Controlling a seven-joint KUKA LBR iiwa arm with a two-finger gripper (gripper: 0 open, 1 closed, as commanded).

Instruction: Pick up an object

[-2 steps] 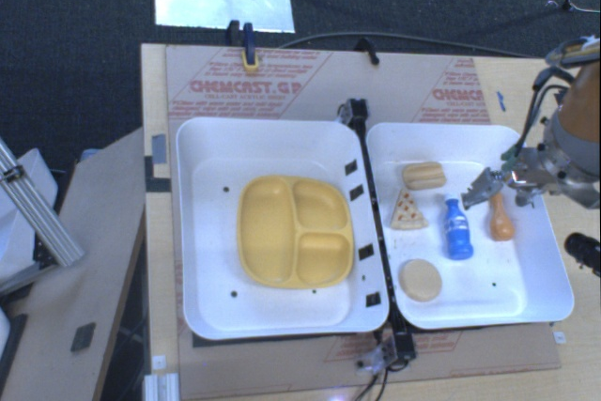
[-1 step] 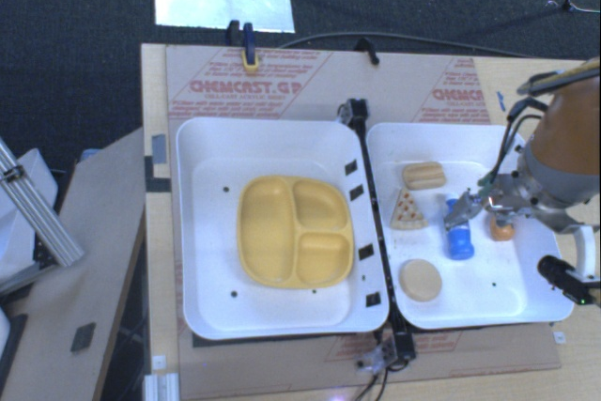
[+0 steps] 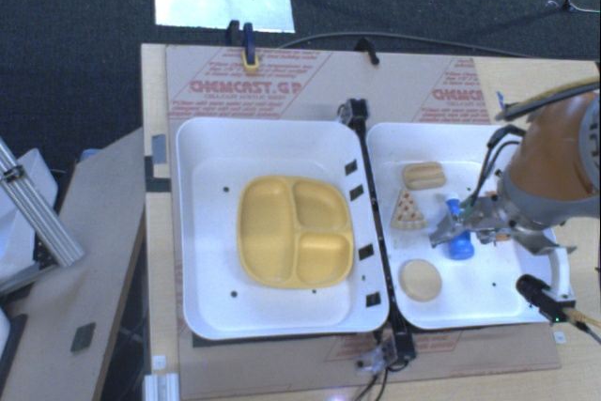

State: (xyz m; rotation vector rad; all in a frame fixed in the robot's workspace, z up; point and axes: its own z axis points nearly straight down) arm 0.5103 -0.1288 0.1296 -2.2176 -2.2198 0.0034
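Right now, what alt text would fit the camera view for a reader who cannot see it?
The arm's tool is low in the right bin at a blue object, beside a bread-like piece, a wedge-shaped piece and a round tan piece. The left bin holds a yellow divided plate.

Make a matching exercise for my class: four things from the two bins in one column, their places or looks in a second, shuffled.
Things
1. yellow divided plate
2. bread roll
3. round cookie
4. pizza slice

Descriptions
A. triangular, beside the centre divider
B. alone in the left bin
C. far end of the right bin
D. near end of the right bin

Pairs: 1-B, 2-C, 3-D, 4-A
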